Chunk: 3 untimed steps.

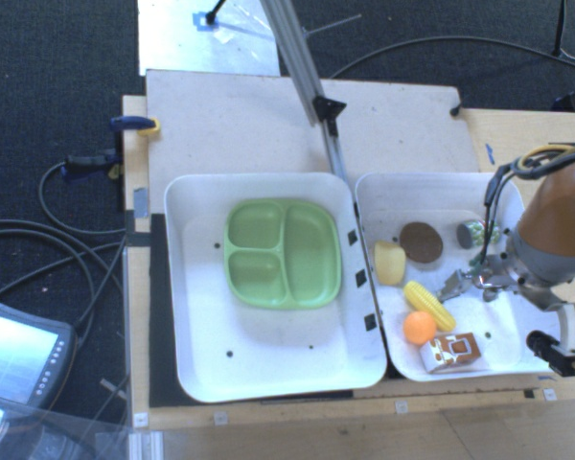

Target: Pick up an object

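Green divided plate (283, 253) in left bin (187, 286) (three compartments); teach pendant (14, 348) on floor, lower left.

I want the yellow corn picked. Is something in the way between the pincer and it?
Nothing visible is. The pincer hovers in the right bin just right of the yellow corn, with bare white floor between them. The orange ball lies on the corn's far side.

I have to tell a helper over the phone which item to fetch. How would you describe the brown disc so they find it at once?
Look in the right bin, not the one holding the green tray. Near its back wall lies the brown disc, just behind the pale yellow block. It is the only dark, flat, round item; the orange ball is bright and sits nearer the front.
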Each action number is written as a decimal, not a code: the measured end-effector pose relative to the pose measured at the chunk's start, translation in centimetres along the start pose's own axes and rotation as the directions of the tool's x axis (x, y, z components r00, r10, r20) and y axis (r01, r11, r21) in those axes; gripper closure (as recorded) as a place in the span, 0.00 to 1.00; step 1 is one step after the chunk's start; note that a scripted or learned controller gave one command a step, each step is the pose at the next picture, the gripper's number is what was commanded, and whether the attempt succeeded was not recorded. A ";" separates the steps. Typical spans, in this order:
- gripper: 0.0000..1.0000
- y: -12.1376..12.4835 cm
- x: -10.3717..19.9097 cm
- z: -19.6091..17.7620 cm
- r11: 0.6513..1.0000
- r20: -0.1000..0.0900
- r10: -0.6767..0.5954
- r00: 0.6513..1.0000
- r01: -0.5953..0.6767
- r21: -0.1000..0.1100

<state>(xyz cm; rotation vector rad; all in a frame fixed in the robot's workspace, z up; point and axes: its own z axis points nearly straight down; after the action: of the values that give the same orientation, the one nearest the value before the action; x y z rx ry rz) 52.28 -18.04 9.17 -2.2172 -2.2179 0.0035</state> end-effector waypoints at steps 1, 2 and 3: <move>1.00 0.2 -0.1 -1.4 1.000 0.003 0.000 1.000 0.000 -0.009; 1.00 0.5 0.7 -6.2 1.000 0.004 -0.006 1.000 0.006 -0.012; 1.00 1.2 0.3 -10.8 1.000 0.005 -0.006 1.000 0.006 -0.013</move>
<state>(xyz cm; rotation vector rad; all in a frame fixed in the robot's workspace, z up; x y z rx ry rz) 53.57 -17.73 19.96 -2.2198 -2.2330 -0.0055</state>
